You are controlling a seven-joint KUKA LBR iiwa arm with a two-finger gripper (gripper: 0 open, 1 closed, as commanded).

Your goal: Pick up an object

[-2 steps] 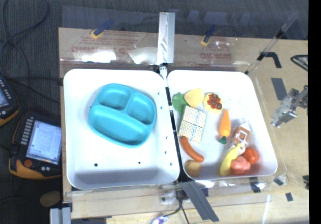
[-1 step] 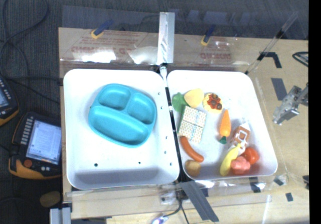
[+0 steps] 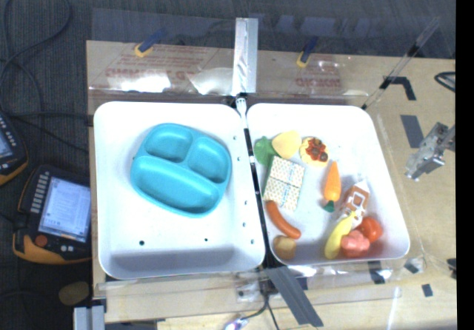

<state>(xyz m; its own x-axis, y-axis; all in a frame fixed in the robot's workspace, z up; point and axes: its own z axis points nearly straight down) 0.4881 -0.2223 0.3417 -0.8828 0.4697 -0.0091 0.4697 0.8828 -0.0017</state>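
The gripper (image 3: 428, 151) is hanging beside the right bin (image 3: 385, 145); whether it is open, I cannot tell. Toys are crowding there, the banana (image 3: 337, 236) against the tomato (image 3: 371, 229), risking a snagged grasp.

Toy foods, among them a carrot (image 3: 332, 181), banana (image 3: 338, 237) and sausage (image 3: 283, 220), lie clustered, perhaps touching, in the right bin (image 3: 385, 166).

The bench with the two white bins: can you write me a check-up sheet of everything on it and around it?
Surface: bench bearing two white bins side by side.
Job's things: right bin holds toy food: carrot, banana, sausage, cracker.
Clutter: blue divided tray in left bin.
Grippers: gripper right of the bins, over the bench.
Cables: black cable on the floor, top left.
Surroundings: handheld screen at left.
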